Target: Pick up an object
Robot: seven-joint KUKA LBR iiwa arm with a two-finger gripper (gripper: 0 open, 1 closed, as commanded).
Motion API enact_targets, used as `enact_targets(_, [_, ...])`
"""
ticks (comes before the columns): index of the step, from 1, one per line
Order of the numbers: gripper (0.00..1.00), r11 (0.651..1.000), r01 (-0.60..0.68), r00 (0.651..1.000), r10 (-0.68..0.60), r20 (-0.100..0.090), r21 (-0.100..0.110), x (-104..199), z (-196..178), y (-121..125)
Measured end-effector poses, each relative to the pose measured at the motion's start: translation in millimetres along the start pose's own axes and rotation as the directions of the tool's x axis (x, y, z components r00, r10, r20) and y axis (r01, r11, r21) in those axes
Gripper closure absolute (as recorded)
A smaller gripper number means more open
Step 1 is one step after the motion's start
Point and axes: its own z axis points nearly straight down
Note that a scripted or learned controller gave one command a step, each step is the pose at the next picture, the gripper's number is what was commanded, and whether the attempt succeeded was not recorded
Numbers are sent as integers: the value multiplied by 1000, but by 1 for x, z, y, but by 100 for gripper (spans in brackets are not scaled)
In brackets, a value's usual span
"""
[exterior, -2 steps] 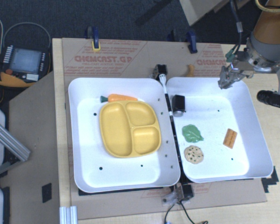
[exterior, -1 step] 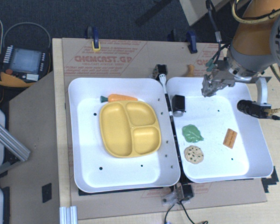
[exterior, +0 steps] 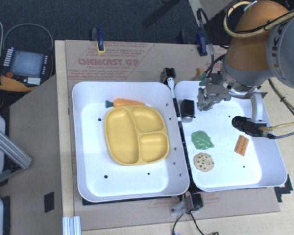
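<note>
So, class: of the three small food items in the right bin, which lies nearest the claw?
The green leafy piece; the cookie and orange-brown bar lie farther from the claw.

**Grey Arm, Orange Band**

We see the arm [exterior: 272, 43] as a thick, rounded body. Its main shell is grey, smooth and slightly glossy, and a broad orange band [exterior: 252, 33] wraps it above the wrist like a bulging collar. Below the band we note a paler grey ring, then a cluster of dull metal parts with small brackets that forms the gripper [exterior: 206, 101]. A pale yellow cable [exterior: 235, 13] loops over the top of the orange band. We also see thin black cables running along the grey shell, and a black cylindrical piece [exterior: 246, 125] mounted on a light bracket, with a tan cable leading away from it to the right.
</note>
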Motion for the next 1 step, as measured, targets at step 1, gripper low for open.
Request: enact_targets(1, [100, 1000, 2, 1000, -2, -1, -2, 53, -9, -19])
